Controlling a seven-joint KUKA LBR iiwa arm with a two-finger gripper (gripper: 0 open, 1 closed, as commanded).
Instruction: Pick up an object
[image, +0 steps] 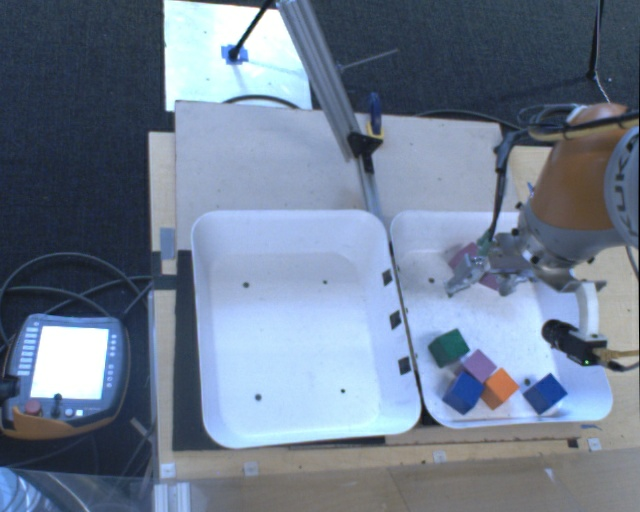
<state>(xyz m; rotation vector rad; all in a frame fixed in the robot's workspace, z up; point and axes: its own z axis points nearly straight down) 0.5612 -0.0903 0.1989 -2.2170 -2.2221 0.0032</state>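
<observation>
- Since the task names no particular object, I am treating the mauve block (466, 256) as my target; it lies in the right bin (600, 405), toward that bin's far side, just under and beside the pincer (478, 274).
- From my screen it looks like a small rigid cube, probably light foam or wood. I expect it to be stiff and not fragile, and easiest to take by two opposite flat faces, squarely, so it does not twist out.
- The other blocks sit at the right bin's near side: a green block (449, 347), a lilac block (479, 365), an orange block (499, 387) and two blue ones (463, 391) (545, 393). The first four crowd together, which would make a clean hold harder there.
- The arm (580, 190) reaches over the right bin's far right corner, wrist bent down, the pincer pointing toward the left bin (300, 225).
- Whether the pincer is spread or closed I cannot tell; the metal parts blur into the mauve block, and I see nothing clearly held.
- The left bin holds no blocks.
</observation>
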